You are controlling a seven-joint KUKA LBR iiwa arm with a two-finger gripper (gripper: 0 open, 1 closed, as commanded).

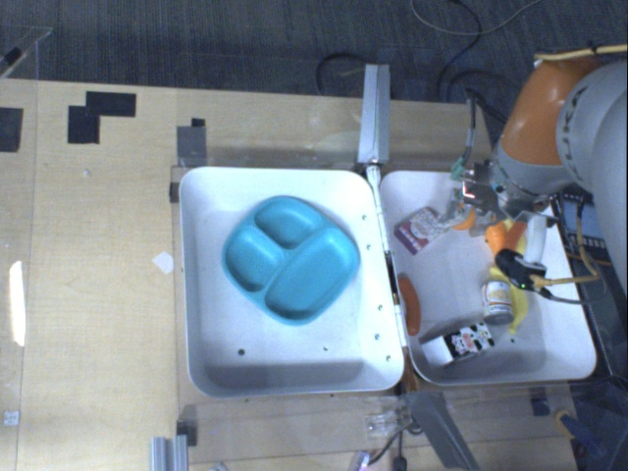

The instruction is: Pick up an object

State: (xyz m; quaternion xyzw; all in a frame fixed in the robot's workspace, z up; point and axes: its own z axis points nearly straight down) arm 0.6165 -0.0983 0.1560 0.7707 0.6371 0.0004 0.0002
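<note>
The task was at an early stage: nothing in view had been lifted. The gripper hung low over the right-hand shallow white bin, near that bin's 12 o'clock edge. How far it was open could not be told, and no object could be seen in its hold.

The nearest candidates lay on either side of it. A small clear-and-purple packet sat at about 10 o'clock in the bin, and a small orange object lay just beside the gripper toward 1 o'clock. A brown oblong piece rested against the wall at 8 o'clock. A small black-and-white box lay at 7 o'clock, and a yellow banana-shaped piece touched a small can toward 5 o'clock.

The left-hand shallow white bin held a blue three-compartment plastic plate, well apart from the gripper.

The descent onto one object, the closing and the lift all seemed left to do.
</note>
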